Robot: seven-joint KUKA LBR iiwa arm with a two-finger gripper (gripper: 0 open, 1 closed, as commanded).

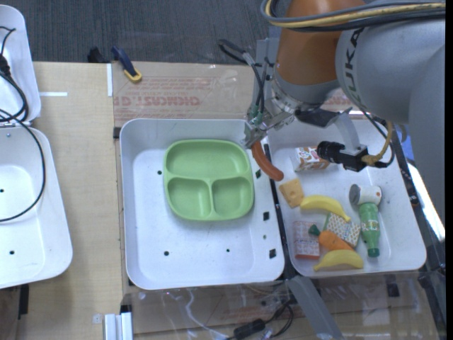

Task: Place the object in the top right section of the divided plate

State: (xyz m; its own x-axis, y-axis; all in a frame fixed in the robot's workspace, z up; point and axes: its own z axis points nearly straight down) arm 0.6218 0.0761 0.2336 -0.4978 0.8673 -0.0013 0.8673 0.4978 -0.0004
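Arm's orange-banded wrist looms over the bins; claw clamped on a sausage.

The green divided plate (209, 179) lies in the left bin (141, 211), its sections bare. Just right of it, over the seam between bins, the gripper (255, 137) pinches the top end of the sausage (265, 163), which hangs slanting beside the plate's rim. The right bin (414, 232) holds bananas (324, 205), cheese (291, 190), a carton (311, 158) and a green bottle (369, 227).

Clutter in the right-hand shallow white bin (414, 211) on the desk

A small white carton (310, 159), pale yellow cheese wedge (291, 190), two yellow plastic bananas (325, 205) (338, 261), an orange toy carrot (333, 240), a green bottle (370, 227) and a red-patterned box (306, 238) lie close together.
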